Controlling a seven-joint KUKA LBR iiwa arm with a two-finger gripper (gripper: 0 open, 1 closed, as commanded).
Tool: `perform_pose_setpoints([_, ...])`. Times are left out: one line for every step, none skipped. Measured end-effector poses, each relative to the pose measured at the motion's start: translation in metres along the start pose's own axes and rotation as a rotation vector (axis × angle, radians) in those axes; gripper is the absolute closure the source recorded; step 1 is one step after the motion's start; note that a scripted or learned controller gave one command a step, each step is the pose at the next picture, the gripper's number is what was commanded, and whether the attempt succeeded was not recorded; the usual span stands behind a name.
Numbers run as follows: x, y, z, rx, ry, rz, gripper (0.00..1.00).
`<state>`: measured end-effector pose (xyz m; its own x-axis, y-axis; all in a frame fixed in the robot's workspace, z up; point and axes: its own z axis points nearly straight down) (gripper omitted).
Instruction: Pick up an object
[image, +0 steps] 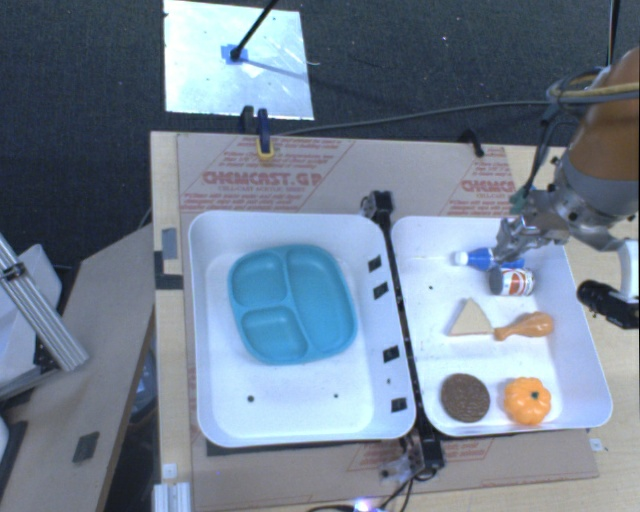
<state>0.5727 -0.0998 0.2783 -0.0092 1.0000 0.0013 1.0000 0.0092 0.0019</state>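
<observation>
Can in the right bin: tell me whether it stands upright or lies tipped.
Tipped. The can lies on its side on the bin floor, dark end facing left, just under the tool.

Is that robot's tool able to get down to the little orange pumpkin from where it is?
Probably yes. The pumpkin sits uncovered near the right bin's front corner, apart from the cookie, with nothing above it.
</observation>
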Motion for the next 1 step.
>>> perform_pose_setpoints([0.0524, -0.0007, -0.0017, 0.0, 0.0, 0.0, 1.0])
